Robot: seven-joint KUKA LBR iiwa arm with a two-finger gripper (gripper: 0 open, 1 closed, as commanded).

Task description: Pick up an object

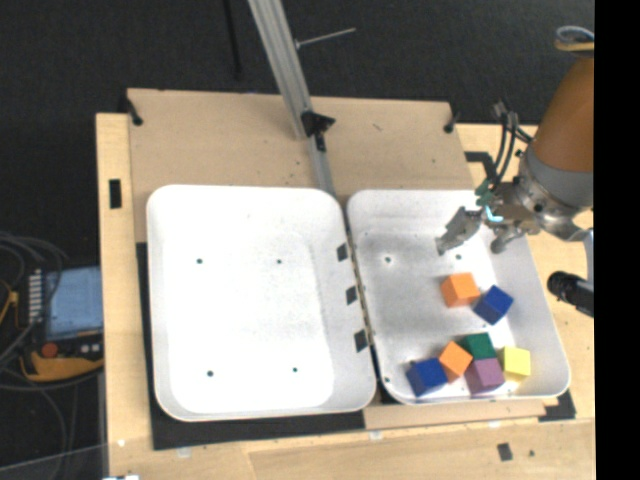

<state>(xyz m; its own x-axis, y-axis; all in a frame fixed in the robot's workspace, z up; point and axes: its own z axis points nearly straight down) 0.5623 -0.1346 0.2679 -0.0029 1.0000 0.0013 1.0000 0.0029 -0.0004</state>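
The right bin [400, 218] holds several small cubes. An orange cube [460, 289] and a blue cube [493, 304] lie side by side near its middle right. Along the front wall sit a blue cube [427, 375], a second orange cube [456, 358], a green cube [481, 345], a purple cube [485, 374] and a yellow cube [517, 361]. My gripper [480, 236] hangs over the bin's back right part, above and behind the first orange cube, apart from it. Its fingers [455, 232] are spread open with nothing between them.
The left bin [245, 298] lies beside the right one, with small clips along the shared edge. A slanted metal pole [285, 58] rises from behind the bins. A blue device with cables [70, 308] sits off the bench's left side.
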